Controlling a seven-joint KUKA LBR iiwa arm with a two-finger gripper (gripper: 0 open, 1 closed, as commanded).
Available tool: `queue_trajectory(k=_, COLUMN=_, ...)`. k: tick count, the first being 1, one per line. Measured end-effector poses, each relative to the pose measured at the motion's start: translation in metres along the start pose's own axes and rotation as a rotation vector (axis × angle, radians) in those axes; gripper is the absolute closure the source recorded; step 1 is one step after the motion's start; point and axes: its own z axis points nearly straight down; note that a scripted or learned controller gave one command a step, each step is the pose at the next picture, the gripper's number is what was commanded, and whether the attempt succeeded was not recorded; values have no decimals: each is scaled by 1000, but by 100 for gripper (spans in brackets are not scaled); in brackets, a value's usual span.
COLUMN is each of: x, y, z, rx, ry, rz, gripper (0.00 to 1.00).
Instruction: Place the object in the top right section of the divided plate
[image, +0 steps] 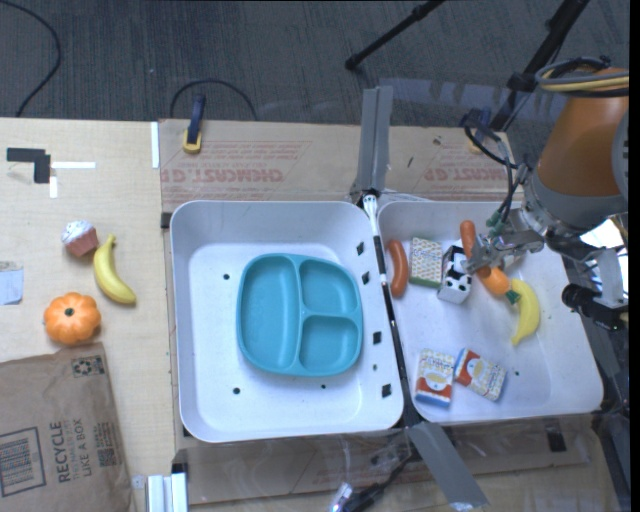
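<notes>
Picking is the step in hand: the gripper (487, 252) hangs low in the right bin (560, 395), right over a carrot (494, 280), with a toy cow (456, 278) just to its left and a banana (524, 312) just below it. Whether it has closed on anything I cannot tell. Next, judging from this, comes a firm grasp, a lift, and a carry far left to the plate (299, 314). The carrot's long axis looks to run diagonally, but its pointed end is unclear.
</notes>
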Motion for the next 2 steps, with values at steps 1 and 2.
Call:
queue_trajectory(k=1, x=-26, y=-33, z=100, rx=2, ry=1, rz=2, gripper=100)
queue_trajectory(k=2, x=43, y=-39, z=11, rx=-3, ry=-1, rz=-670, gripper=100)
